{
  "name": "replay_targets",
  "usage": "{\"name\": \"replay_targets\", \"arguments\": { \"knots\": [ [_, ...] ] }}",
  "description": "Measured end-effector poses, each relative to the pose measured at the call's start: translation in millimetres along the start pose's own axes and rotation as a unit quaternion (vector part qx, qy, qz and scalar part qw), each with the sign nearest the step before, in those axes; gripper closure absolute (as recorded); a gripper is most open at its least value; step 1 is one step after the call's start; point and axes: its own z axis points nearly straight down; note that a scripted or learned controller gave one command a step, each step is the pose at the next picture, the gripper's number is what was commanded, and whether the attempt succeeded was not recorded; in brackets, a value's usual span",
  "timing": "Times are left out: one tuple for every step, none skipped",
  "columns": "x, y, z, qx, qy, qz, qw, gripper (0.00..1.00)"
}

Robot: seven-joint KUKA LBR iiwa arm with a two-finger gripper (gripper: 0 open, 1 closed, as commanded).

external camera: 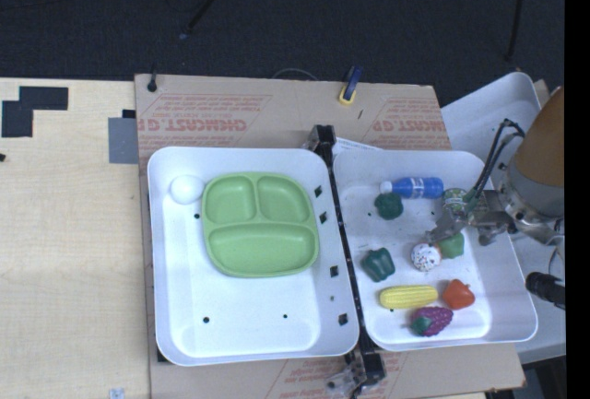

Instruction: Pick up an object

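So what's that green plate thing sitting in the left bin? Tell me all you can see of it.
The green plate is a light green divided tray, plastic by its look, with rounded corners. It has three hollows: two small ones along the far side and one wide one nearer the camera. It lies flat, right side up, in the far half of the left bin. A white ball sits close by its far-left corner.

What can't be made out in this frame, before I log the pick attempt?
- Gripper: too small and blurred in the camera view to tell open from shut, or whether it touches the small green object below it.
- Arm: cut off by the right edge.
- Purple toy in the right bin: too small to identify.
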Motion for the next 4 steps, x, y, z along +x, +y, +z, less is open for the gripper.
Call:
{"name": "replay_targets", "arguments": {
  "knots": [
    [7,-9,58,0.003,0.001,-0.001,1.0000,0.00],
    [9,-10,108,0.001,0.001,-0.001,1.0000,0.00],
    [7,-9,95,0.000,0.001,0.002,1.0000,1.00],
    [7,-11,54,-0.001,0.000,0.000,1.0000,1.00]
  ]
}}
